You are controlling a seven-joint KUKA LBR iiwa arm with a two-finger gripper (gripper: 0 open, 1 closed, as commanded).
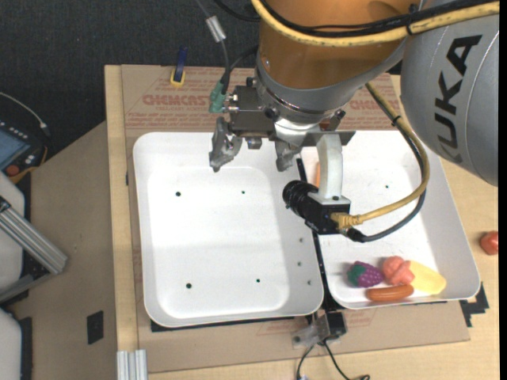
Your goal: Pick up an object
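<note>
From the camera view, the gripper [252, 153] hung open and empty over the left bin [158, 236]. The toys [394, 279] lay clustered in the right bin's [451, 236] near corner. They looked light, hard and slick, best pinched across the narrow sausage [388, 294]. Cardboard [127, 101] lay beneath the bins.

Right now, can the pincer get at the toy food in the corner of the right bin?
Probably yes. The pincer hangs open over the left bin, away from the toy food, which lies uncovered in the right bin's near corner. Only a shift across looks needed.
</note>
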